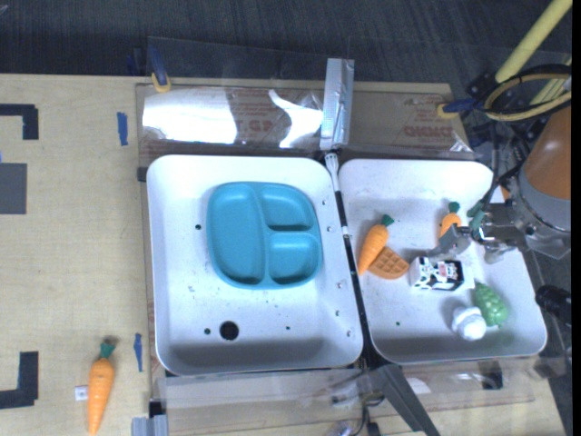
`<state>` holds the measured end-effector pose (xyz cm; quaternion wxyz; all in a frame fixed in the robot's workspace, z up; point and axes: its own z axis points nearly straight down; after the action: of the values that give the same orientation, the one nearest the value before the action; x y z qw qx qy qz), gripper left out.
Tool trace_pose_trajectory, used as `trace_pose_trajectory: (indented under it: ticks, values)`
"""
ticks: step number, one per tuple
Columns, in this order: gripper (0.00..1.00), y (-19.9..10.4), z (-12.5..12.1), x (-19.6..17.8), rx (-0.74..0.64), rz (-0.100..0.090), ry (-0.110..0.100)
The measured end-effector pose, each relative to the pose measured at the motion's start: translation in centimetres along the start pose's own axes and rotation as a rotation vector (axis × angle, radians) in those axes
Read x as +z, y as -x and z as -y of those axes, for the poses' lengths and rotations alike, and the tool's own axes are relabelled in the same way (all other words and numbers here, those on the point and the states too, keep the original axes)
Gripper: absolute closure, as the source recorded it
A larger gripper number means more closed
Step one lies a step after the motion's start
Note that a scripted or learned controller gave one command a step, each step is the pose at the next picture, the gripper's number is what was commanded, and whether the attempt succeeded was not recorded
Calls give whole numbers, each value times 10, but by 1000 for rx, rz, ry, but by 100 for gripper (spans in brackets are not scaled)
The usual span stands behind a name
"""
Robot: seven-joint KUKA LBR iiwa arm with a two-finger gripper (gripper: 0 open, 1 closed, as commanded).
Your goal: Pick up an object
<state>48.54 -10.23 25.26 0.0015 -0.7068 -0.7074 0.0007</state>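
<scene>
Orange toy carrot (pixel 450 220) lies in the right bin (pixel 399 173), just beside the gripper (pixel 474 234); whether that gripper is released or clenched, I cannot tell. Crowded neighbours like the black-and-white carton (pixel 439 273) could spoil a grasp.

Three carrots (pixel 373 246), two bins (pixel 172 189)

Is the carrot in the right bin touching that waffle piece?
Touching. In the camera view the carrot lies against the waffle piece, their edges meeting with no white bin floor between.

Toys in right bin (pixel 399 175)
</scene>
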Motion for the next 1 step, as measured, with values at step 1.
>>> trace_pose_trajectory:
  ticks: [1]
  values:
    - [0, 38, -57, 30, 70, 1, 2]
